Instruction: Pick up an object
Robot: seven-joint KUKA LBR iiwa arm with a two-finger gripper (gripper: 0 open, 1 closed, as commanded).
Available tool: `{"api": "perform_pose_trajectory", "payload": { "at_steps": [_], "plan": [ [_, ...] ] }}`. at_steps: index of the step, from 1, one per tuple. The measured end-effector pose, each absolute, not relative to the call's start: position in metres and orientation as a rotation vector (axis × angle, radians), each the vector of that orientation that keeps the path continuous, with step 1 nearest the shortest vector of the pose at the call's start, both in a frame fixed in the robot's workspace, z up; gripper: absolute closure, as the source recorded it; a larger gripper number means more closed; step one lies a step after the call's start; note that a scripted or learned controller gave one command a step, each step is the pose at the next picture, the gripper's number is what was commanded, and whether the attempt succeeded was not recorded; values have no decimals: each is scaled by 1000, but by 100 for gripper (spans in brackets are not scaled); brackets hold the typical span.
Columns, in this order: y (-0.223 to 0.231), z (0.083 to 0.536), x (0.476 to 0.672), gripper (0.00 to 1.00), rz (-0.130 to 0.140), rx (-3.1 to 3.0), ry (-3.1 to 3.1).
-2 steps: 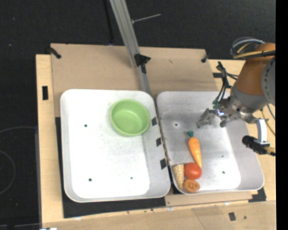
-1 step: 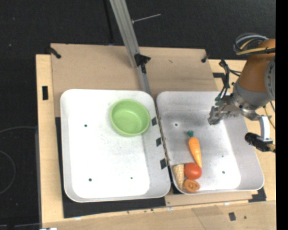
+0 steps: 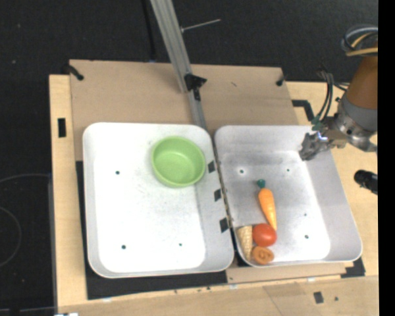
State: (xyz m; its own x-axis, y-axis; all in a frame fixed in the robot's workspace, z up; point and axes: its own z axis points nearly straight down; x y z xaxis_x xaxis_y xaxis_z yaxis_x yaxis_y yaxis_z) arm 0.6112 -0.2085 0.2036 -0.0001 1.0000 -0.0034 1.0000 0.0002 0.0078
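Observation:
An orange toy carrot (image 3: 267,205) with a green top lies in the middle of the right bin (image 3: 316,203). Below it, in that bin's near left corner, sit a red tomato (image 3: 264,234), a tan corn-like piece (image 3: 245,237) and a small orange piece (image 3: 263,255). A green bowl (image 3: 178,161) stands at the upper right of the left bin (image 3: 118,209). My gripper (image 3: 309,146) hovers at the right bin's upper right edge, well away from the carrot, with nothing seen in it.
A slanted metal pole (image 3: 174,45) runs from the top of the view down to the gap between the bins. Cables and the arm's wrist (image 3: 359,110) crowd the right side. The bins rest on a tan bench (image 3: 178,91).

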Motion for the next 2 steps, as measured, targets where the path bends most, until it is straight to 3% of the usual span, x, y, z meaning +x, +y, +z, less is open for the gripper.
{"api": "perform_pose_trajectory", "payload": {
  "at_steps": [1, 2],
  "plan": [
    [-210, 268, 608, 100, 6, 2210, 2220],
    [-211, 298, 608, 100, 0, 2215, 2225]
  ]
}}
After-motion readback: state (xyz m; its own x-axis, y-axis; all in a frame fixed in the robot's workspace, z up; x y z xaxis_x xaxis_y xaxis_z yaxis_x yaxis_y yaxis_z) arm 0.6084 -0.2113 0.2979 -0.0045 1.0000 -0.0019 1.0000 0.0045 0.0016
